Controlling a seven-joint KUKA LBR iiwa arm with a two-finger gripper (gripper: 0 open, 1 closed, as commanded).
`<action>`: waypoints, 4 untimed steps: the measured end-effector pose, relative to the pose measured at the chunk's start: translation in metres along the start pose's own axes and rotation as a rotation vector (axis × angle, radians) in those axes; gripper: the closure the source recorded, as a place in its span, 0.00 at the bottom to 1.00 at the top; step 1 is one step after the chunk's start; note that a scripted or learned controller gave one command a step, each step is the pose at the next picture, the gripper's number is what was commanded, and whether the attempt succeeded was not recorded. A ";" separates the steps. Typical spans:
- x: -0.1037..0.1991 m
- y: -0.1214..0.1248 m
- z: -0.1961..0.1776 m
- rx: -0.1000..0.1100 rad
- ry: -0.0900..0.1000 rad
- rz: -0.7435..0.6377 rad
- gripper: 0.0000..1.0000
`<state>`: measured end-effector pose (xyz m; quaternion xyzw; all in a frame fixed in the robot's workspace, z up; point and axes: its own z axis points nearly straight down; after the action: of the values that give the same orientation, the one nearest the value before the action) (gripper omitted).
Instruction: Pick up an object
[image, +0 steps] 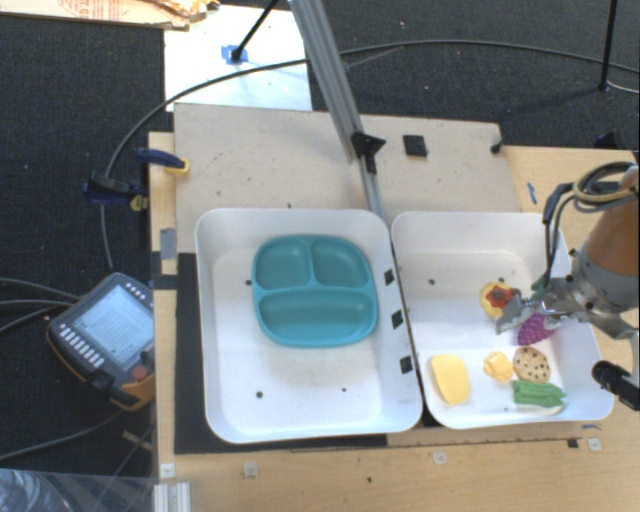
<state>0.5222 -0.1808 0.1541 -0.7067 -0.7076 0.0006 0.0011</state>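
Here the pincer (522, 318) touches the purple object (533, 327) just beneath it; its grip state cannot be told.

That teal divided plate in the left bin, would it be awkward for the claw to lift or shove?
Probably awkward to lift: the teal plate lies flat and wide in the left bin, offering only a thin rim to pinch. It looks like stiff, light plastic, so it should keep its shape. Pushed, it would likely slide across the smooth floor rather than roll or tip.

Wooden bench (300, 470) on dark carpet (70, 100), cables (60, 300) trailing across; teach pendant (105, 338) at left, blue clamp (112, 188) on bench edge.
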 end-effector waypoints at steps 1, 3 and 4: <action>-0.005 -0.002 0.043 -0.002 -0.001 0.001 0.00; -0.009 0.003 -0.034 -0.009 -0.003 -0.003 1.00; -0.018 0.005 -0.083 -0.009 -0.003 -0.003 1.00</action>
<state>0.5271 -0.1994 0.2370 -0.7057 -0.7085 -0.0013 -0.0032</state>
